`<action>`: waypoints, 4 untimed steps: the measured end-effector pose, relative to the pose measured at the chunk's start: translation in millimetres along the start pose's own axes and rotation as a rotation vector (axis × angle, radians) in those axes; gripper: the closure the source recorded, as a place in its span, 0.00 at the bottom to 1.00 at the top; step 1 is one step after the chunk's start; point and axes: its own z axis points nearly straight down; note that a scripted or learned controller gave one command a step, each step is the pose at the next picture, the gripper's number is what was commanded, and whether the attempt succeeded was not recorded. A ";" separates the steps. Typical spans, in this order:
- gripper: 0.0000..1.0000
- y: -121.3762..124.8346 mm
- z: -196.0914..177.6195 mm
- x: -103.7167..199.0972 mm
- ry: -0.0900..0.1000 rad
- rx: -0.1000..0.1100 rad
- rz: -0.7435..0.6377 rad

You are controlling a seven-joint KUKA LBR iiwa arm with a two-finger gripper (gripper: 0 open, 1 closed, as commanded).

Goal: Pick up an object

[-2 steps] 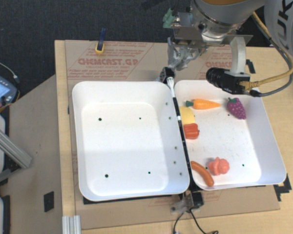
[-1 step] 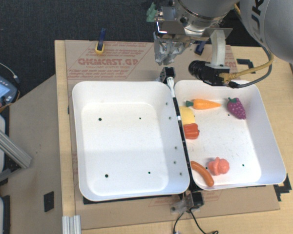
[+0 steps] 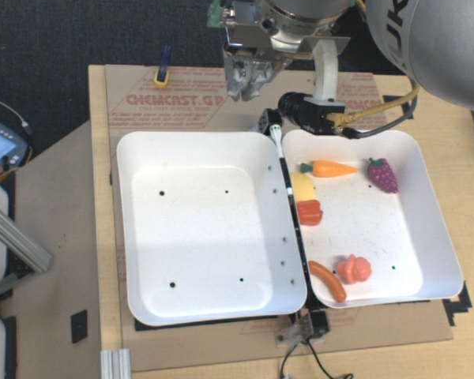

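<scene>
White bins sit side by side on the desk; the right bin (image 3: 426, 212) holds a carrot (image 3: 329, 168) and grapes (image 3: 383, 175) near its far edge, a pepper (image 3: 309, 212) on its left wall, and a sausage (image 3: 327, 281) at its near edge. The gripper (image 3: 245, 81) hangs beyond the left bin's (image 3: 134, 212) far right corner, likely staged to descend. It carries nothing.

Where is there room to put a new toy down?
The left bin has bare floor from wall to wall. In the right bin, a bare patch lies between the grapes, pepper and pink toy. Its left side is crowded: carrot, pepper, sausage.
</scene>
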 end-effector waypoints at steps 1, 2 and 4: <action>1.00 27.8 34.2 32.9 -0.002 0.003 0.002; 1.00 27.5 20.3 32.1 0.000 -0.003 0.003; 1.00 49.0 45.1 40.9 -0.004 0.009 0.004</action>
